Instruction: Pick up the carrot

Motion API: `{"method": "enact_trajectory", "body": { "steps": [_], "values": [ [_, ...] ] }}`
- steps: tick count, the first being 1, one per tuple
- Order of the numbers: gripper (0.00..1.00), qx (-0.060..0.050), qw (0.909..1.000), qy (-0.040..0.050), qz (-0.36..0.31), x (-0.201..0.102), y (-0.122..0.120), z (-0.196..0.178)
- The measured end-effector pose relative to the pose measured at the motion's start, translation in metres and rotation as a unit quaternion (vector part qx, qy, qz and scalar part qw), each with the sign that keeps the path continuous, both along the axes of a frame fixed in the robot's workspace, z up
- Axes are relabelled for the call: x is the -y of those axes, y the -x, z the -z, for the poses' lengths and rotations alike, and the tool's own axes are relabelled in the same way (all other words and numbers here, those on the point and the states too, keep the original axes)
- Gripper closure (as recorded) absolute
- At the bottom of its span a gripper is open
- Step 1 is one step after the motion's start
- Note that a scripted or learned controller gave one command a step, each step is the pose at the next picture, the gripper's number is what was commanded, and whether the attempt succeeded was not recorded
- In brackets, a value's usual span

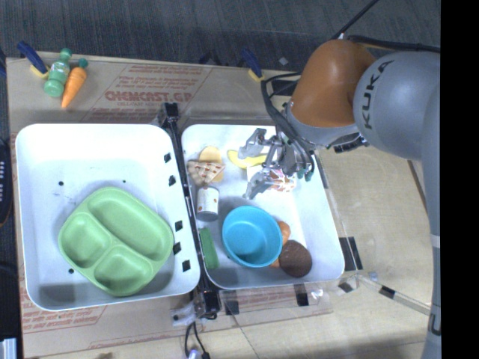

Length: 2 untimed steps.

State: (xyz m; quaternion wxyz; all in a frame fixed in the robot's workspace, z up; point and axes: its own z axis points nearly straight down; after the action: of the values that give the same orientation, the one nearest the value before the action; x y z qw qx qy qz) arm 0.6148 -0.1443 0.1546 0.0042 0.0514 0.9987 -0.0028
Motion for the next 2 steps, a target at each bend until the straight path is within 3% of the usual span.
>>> {"method": "enact_trajectory", "body": {
  "steps": [1, 2],
  "values": [
    [0.0, -0.007, 0.9997, -0.0037, -0.021, -0.046, 0.04, 0.065],
    [0.0, -0.003, 0.9749, -0.0002, -0.222, -0.002, 0.008, 0.061]
  ]
}}
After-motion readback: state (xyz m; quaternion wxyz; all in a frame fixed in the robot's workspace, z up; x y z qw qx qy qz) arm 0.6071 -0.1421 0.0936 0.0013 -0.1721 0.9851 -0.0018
